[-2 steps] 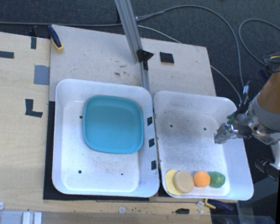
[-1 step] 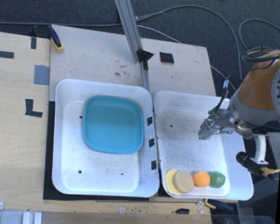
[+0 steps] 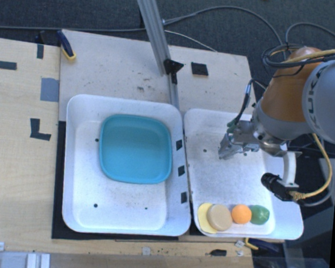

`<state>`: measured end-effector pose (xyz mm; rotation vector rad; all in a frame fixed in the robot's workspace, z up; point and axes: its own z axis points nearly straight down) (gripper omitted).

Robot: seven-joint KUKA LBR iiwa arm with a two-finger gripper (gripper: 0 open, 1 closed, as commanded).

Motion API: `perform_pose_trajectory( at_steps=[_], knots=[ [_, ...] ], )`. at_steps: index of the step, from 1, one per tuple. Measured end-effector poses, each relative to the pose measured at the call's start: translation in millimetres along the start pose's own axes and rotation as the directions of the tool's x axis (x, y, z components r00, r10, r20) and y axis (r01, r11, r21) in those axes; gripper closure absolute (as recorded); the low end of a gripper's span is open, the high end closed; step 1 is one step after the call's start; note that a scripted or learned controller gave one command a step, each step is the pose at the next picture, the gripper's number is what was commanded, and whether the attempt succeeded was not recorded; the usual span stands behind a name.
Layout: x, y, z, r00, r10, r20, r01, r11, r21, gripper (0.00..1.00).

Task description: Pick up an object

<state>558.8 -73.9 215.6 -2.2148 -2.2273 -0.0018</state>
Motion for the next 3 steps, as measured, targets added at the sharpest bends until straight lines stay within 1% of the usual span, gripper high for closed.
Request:
perform_pose_trajectory(
  at_steps=[1, 2, 3],
  knots=[
    [56.3, 10.3, 2.8, 1.000, 0.000, 0.000, 0.000, 1.000, 0.001, 1.00],
    [95.0, 32.7, -2.0, 1.000, 0.002, 0.000, -0.002, 1.000, 0.001, 1.00],
    [146.3, 39.3, -3.4, 1.000, 0.001, 0.000, -0.001, 1.000, 0.001, 1.00]
  ],
)
